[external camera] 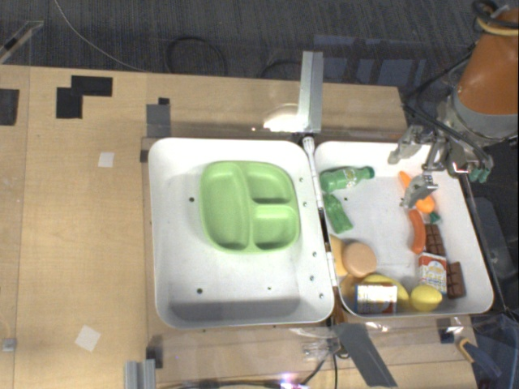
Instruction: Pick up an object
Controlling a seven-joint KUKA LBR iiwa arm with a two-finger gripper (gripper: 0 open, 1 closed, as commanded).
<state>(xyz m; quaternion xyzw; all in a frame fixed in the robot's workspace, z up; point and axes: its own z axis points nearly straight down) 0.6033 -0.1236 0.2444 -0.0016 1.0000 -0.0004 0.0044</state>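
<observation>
Over right bin (pixel 478 241), tool (pixel 422 191) above orange sausage (pixel 418 232); finger spread unclear.

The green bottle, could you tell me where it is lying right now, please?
The green bottle lies on its side in the right bin, near its upper-left corner, just above a green packet along the divider.

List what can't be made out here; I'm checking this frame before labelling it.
- Gripper: small and cluttered in the camera view; open or shut unclear.
- Carrot: partly behind the gripper.
- Can: label too small to read.
- Arm: cut off by the right edge.
</observation>
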